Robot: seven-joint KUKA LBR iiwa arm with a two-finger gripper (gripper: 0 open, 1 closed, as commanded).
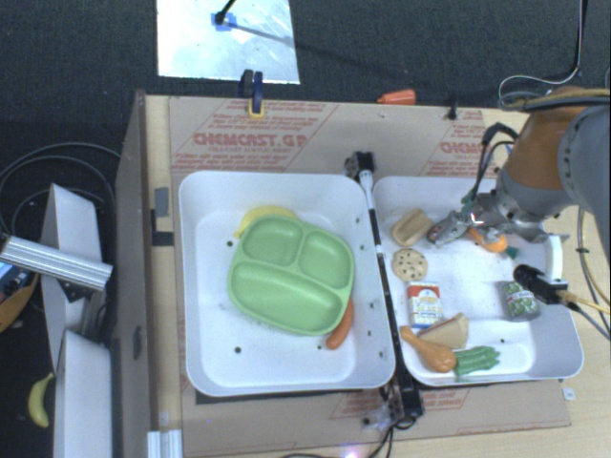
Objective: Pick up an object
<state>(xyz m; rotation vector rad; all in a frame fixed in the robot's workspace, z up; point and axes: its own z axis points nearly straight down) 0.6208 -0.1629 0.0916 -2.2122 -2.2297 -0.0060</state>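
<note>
The two-finger gripper (447,231) is reaching in low over the right-hand shallow white bin (563,346); whether its fingers are apart or together I cannot tell, and nothing is showing between them. It is pointing toward the tan bread-shaped block (412,225) just beside it, which I judge to be the likeliest pick since it is lying clear of its neighbours. Behind the gripper, a small orange piece (492,241) is peeking out from under the wrist. Nearer the camera from the bread block, a round speckled cookie (410,263) is lying flat, then a small red-and-white carton (425,304) whose label is too small to read. Farther from the bread block, in the left bin, a green divided plastic tray (291,273) is resting. The brown cardboard sheet (258,132) beyond the bins is showing red printed lettering, not fully legible.
</note>
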